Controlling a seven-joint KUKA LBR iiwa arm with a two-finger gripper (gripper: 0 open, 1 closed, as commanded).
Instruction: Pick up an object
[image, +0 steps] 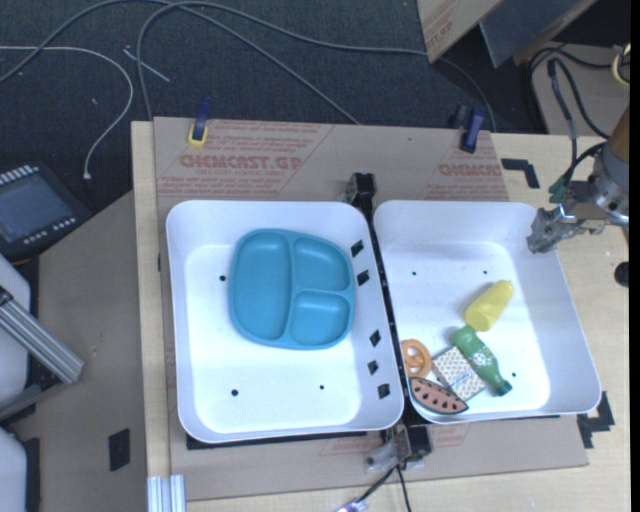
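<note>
Approach step, nothing grasped. Gripper (545, 232) poised above right bin (440, 222), at far right rim; finger state impossible to tell. Yellow object (489, 304) nearest, lying toward bin centre; green bottle (482, 358) just beyond. Next: move inward over target, descend, close.

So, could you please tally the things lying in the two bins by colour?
Blue: 1, divided plate
Yellow: 1, yellow piece
Green: 1, green bottle
Orange: 1, pretzel
Red with green rind: 1, watermelon slice
Checkered: 1, small packet
Total: 6
</note>
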